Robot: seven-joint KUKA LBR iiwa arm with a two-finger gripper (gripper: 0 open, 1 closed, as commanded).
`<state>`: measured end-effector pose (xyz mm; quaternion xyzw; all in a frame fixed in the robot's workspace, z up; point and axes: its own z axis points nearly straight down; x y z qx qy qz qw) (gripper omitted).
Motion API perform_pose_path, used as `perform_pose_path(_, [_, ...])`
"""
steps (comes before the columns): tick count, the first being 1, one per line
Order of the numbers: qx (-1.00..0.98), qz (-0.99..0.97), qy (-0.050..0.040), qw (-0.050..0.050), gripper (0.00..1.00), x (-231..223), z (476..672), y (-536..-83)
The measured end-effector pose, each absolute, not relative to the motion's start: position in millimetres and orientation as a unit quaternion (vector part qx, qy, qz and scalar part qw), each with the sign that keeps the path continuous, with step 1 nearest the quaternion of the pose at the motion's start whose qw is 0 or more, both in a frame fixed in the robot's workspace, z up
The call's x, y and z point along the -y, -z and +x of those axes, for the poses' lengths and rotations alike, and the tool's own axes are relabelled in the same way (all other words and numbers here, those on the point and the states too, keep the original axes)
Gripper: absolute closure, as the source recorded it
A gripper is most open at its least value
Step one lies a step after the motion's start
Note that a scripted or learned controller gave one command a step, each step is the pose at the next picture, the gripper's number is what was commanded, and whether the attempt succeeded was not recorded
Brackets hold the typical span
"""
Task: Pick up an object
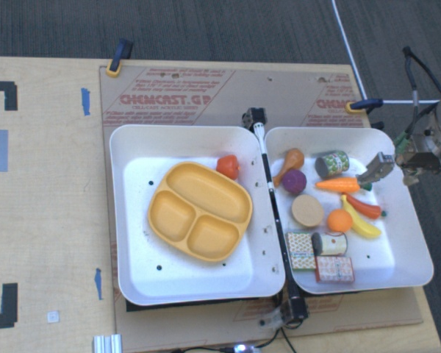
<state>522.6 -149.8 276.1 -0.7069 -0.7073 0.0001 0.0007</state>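
We see the gripper (377,169) over the right bin (410,271), at its far right side, just right of the carrot (338,185). Finger state: can't tell, it's too small and blurred. Nothing visibly between them.

Everything below is placed relative to the carrot, which lies flat and points left-right:
- Green can (332,163) just behind it, lying on its side.
- Drumstick (288,163) behind and to the left, near the bin's left wall.
- Purple ball (294,181) just left of it.
- Tan disc (306,211) in front and left.
- Orange (339,220) straight in front, touching or nearly touching the banana (362,225).
- Red pepper (364,207) in front and right, lying across the banana's upper end.
- Small can (329,244) further in front, on its side.
- Two boxes nearer the front edge: a checkered one (300,250) left, a red one (334,270) right.

Well left of the carrot, we have the left bin (132,271) holding a yellow tray (200,210) with three compartments, and a tomato (228,167) touching the tray's far right corner.
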Motion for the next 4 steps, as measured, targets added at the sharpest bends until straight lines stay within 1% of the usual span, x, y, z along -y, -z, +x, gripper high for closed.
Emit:
perform_pose_path(1, [0.707,-0.707,-0.0003,0.001,0.0,118,533.1,-157])
perform_pose_path(2, [0.707,-0.707,0.0009,0.0,0.0,103,519.2,-86])
perform_pose_path(3, [0.707,-0.708,0.0024,-0.003,1.0,103,520.8,-97])
perform_pose_path(4, [0.708,-0.707,0.0006,0.0,1.0,-11,479.9,-185])
